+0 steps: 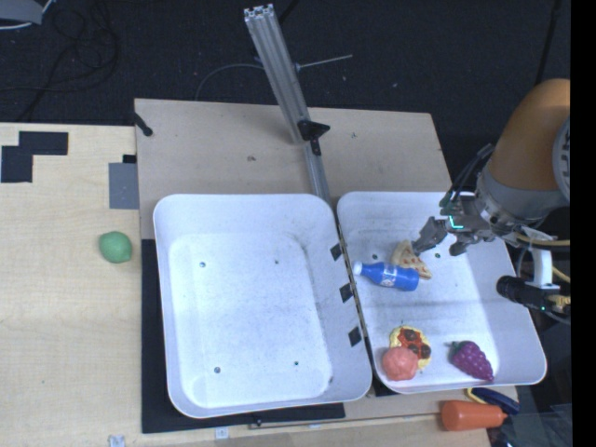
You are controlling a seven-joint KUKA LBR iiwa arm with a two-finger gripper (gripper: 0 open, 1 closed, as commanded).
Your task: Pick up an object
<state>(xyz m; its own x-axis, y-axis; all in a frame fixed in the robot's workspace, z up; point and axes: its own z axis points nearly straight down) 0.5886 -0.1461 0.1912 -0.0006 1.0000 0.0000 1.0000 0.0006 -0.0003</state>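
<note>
Gripper (436,237) low over the right bin (521,343), reaching in from the right, fingers parted somewhat, nothing between them. Just left of the fingertips, a small tan object (408,257), whether touched or not impossible to tell. Touching that on its near-left side, a blue bottle (389,276) lying flat, white cap pointing left toward the divide between the bins. Nearer in the same bin, a red-and-yellow piece (406,354) and, right of it, purple grapes (472,359). Left bin (186,217) alongside. Near the right bin's near edge, on the bench, an orange carrot (470,415). Far left on the wood, a green ball (116,247).
</note>
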